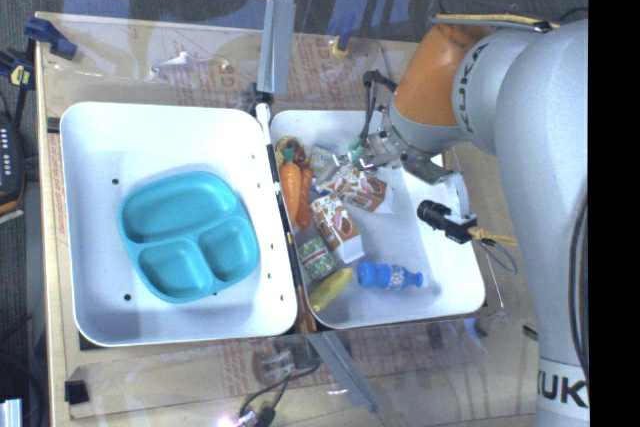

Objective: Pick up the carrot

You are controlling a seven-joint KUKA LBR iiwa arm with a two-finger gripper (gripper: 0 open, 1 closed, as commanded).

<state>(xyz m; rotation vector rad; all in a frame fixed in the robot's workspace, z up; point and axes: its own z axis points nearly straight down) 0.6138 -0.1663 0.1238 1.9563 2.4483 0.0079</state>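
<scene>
Orange against white plastic, the carrot (291, 192) is being seen lying lengthwise along the left wall of the right bin (440, 290), just right of the frame's centre, its leafy end pointing toward the top of the frame. Beside it, to the right, small printed cartons (337, 223) are being shown crowded together, with a green carton (317, 258) and a yellow banana (331, 287) lower down and a blue bottle (388, 276) lying toward the lower middle of that bin. The gripper (368, 153) is being held low over the upper part of the right bin, near the cartons and apart from the carrot; whether it is clenched or released cannot be told. In the left bin (90, 135), a turquoise divided tray (188, 235) is being shown resting at a slant.
</scene>
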